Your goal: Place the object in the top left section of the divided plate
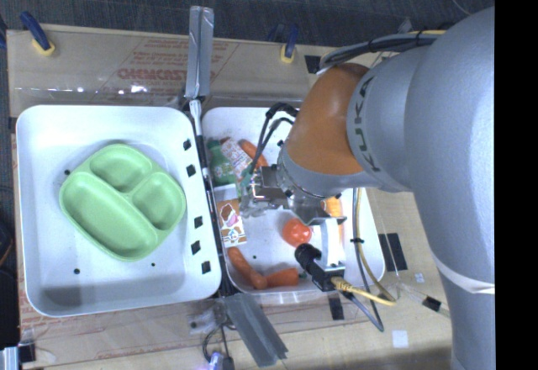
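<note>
Jaws [252,192] hover over one right bin [252,120]; one divided plate [122,200] left.

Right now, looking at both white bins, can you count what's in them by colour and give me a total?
Green: 2, the divided plate in the left bin and a green packet in the right bin
Orange or red: 4, a carrot, a round tomato-like piece, two sausage-like pieces
Printed card: 1
Total: 7 visible; the arm hides part of the right bin.
</note>
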Available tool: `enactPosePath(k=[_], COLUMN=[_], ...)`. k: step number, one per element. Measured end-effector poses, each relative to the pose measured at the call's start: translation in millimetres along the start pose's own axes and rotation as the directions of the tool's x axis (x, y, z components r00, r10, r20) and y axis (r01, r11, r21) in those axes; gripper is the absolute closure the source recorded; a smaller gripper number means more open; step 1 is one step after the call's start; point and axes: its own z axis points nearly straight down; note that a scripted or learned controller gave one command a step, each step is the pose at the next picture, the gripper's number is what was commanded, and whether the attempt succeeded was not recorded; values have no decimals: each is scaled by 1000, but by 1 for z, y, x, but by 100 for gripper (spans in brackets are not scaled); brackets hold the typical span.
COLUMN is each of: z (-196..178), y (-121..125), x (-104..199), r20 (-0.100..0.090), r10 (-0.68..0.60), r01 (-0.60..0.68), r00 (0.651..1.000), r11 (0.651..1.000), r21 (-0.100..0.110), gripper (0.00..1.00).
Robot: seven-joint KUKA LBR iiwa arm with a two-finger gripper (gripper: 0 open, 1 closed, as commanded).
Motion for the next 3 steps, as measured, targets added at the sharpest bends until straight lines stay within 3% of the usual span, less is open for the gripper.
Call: enactPosePath(k=[1, 2, 3], z=[0, 0, -16], y=[73, 138, 92], x=[63, 76, 147], r20=[-2, -1, -3], r10=[-176, -244, -316], r01=[176, 244, 316], r00=[984, 970, 949], r11=[984, 970, 949], r21=[3, 2, 3], gripper=[100, 100, 100])
